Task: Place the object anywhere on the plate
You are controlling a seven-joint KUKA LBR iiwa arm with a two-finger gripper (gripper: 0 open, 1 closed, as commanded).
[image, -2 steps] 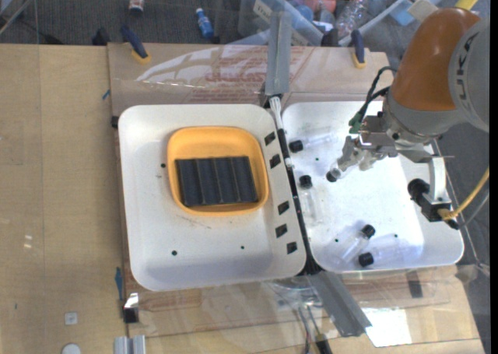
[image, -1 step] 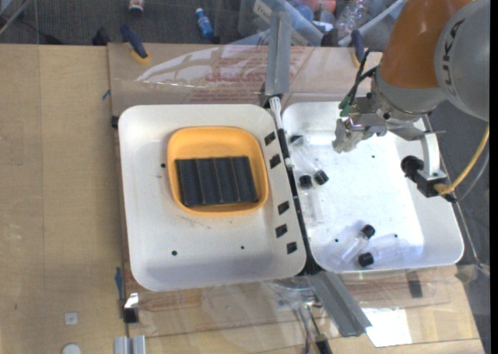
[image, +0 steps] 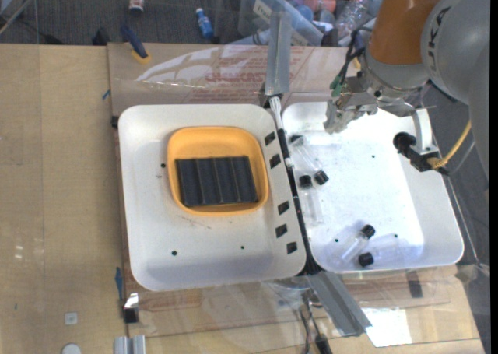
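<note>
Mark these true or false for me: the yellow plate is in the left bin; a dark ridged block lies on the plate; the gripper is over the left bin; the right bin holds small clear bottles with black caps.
1. The yellow plate sits in the left bin. True.
2. A dark ridged block lies on the plate. True.
3. The gripper is over the left bin. False: it is at the far edge of the right bin.
4. The right bin holds red cups. False: it holds small clear bottles with black caps.

Even, bright overhead light. White bins point(image: 389, 212) near overexposed, washing out the clear items inside. Soft shadow along bin edges. Glare streaks on the clear sheet point(image: 202, 72) behind. Overall slightly soft focus.
</note>
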